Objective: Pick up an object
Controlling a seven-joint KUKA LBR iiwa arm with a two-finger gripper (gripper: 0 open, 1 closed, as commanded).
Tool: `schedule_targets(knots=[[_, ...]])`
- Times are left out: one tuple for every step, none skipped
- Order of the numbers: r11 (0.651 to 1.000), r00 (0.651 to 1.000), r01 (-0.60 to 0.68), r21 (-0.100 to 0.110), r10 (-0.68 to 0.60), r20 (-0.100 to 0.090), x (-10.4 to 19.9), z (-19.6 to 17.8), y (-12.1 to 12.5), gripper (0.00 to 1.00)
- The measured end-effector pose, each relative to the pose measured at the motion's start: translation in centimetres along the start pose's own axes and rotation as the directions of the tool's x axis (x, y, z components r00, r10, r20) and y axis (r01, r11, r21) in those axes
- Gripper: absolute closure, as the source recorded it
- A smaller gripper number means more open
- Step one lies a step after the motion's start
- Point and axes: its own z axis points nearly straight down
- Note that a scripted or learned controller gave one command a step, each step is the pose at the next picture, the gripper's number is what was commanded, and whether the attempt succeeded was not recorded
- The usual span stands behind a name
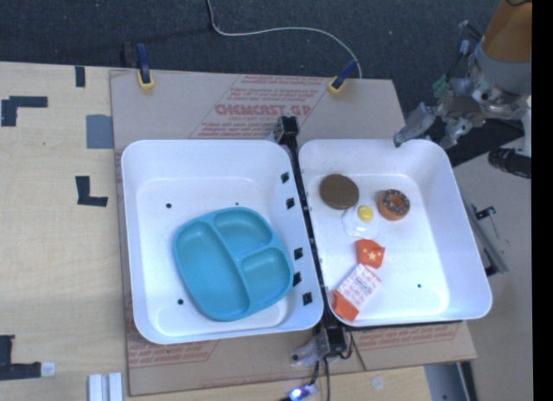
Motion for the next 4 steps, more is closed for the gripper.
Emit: schedule_targets(knots=[[1.000, 1.000, 0.003, -0.009, -0.003, 0.002, 0.1, -0.6, 0.2, 0.00], [1.000, 1.000, 0.003, -0.003, -0.003, 0.001, 0.8, 5.6, 0.8, 0.00], [1.000, 1.000, 0.003, -0.004, -0.003, 0.002, 0.9, 10.3, 0.5, 0.00], [1.000, 1.000, 0.003, -0.004, -0.003, 0.002, 0.6, 15.2, 0.9, 0.00]])
